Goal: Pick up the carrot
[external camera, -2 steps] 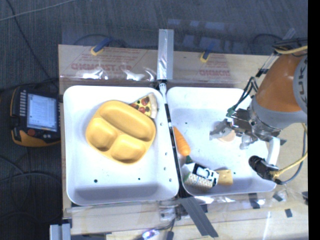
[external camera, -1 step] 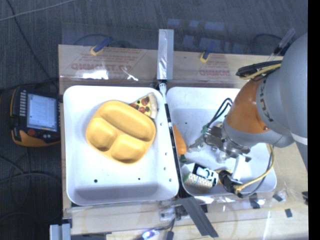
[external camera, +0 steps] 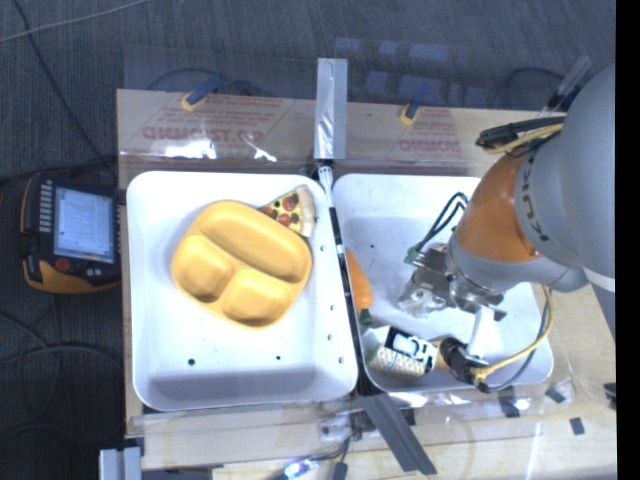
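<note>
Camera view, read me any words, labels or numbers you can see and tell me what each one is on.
None can be read.
Red print on the cardboard behind the bins: reversed and blurred.
Pendant screen: too small.
Black-and-white label on the box in the right bin: too small.

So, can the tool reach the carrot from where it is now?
Probably yes. The carrot lies against the left wall of the right bin, with bare floor between it and the tool. The wall may hinder a grasp.

You can't tell whether the gripper (external camera: 428, 293) is open; its wrist hides the bin floor (external camera: 400, 218) beneath, and the arm runs off the right edge.
</note>
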You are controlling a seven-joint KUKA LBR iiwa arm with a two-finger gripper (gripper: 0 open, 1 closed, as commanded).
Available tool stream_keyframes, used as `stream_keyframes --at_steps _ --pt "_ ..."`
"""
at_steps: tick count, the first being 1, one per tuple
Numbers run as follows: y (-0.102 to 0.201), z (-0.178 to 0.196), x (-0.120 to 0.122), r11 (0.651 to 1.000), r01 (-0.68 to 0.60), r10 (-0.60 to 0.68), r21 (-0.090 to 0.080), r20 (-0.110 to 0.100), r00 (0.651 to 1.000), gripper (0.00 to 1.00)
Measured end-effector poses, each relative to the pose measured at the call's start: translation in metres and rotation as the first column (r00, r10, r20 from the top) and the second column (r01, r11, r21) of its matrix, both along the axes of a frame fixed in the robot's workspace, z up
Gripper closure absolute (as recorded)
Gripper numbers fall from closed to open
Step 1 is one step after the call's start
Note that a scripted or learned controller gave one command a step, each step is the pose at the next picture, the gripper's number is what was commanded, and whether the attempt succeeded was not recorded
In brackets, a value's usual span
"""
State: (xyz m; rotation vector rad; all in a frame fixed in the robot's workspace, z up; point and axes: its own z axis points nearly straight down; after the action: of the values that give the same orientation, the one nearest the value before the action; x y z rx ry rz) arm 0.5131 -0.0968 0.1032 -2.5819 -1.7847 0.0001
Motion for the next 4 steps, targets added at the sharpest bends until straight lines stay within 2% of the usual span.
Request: stream_keyframes --at_steps 1,2,3,4 --pt "0.070 0.079 -0.030 0.980 0.201 -0.201 -0.005 -0.004 0.980 1.00" --pt "0.041 0.087 -0.031 0.997 -0.076 0.076 -0.004 -0.005 0.997 1.00" --pt "0.067 0.091 -0.020 0.956 0.293 -0.293 -0.006 -0.004 0.956 1.00" --pt "0.100 0.079 -0.030 0.753 0.658 -0.658 -0.008 -0.001 0.753 1.00"
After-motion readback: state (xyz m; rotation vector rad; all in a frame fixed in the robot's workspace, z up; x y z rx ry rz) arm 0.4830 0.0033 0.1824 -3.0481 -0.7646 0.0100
